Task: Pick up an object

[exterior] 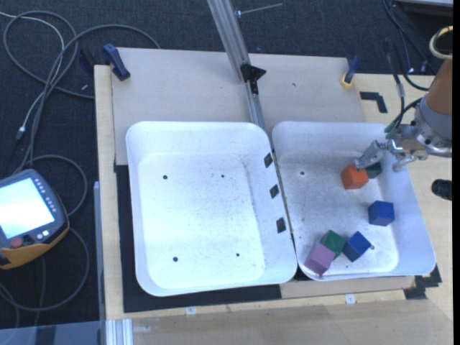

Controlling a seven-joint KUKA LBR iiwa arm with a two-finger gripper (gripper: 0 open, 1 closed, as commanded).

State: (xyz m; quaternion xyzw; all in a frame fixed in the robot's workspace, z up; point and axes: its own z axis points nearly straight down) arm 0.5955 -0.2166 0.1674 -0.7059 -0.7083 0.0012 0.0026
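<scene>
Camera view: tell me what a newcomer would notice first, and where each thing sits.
The bright blocks in the right bin stand out: an orange block near the gripper at its upper part, a blue block lower right, then a green block, a purple block and another blue block clustered at the near edge. A lit handheld screen glows far left.

A pale worktop (180,92) is sitting on dark carpet, with blue clamps (116,61) gripping its far edge at both corners. A slanted metal pole (228,31) is crossing the far side of the worktop. Left of the worktop, a handheld pendant with a lit screen (27,218) is lying on the carpet amid looping grey cables (43,42).
</scene>
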